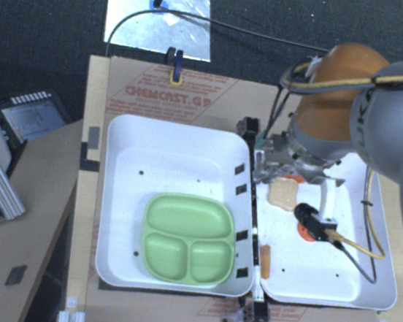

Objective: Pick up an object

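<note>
In the right bin (332, 284), a flat beige piece (282, 194) lies near the left wall. A small orange-red object (308, 232) sits just right of it, partly under a black part with a yellow cable. A short orange stick (265, 261) rests against the divider lower down. My gripper (296, 181) hangs low over the upper left of this bin, right above the beige piece. The bulky grey and orange wrist (335, 93) hides much of it.
The left bin (130, 147) holds a green divided plate (188, 237) at its lower middle. A yellow cable (367, 248) loops across the right bin's floor. Black clips line the divider (250, 214) between the bins. Cardboard lies under both bins.
</note>
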Controlling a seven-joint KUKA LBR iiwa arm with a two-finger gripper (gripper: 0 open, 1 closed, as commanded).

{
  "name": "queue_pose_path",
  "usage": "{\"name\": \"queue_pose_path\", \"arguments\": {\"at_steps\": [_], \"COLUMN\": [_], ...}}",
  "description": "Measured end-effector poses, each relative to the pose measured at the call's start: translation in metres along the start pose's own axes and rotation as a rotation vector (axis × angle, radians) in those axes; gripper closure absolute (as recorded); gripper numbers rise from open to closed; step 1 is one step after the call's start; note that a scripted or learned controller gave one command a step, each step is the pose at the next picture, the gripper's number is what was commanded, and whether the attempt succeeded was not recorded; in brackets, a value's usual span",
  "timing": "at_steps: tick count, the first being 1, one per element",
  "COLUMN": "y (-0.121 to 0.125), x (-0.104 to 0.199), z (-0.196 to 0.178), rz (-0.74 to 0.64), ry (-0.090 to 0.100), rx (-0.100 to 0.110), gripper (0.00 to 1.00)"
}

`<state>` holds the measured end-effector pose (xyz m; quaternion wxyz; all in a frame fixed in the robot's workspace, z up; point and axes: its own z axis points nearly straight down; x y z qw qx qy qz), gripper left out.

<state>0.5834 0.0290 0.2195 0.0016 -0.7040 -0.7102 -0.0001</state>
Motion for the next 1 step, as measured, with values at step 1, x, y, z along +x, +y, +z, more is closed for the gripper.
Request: {"name": "queue_pose_path", "arguments": {"at_steps": [1], "y": [-0.0281], "x": [0.0402], "z": [0.0057], "rz": [0.000], "ry": [0.000], "rx": [0.000], "gripper": [1.00]}}
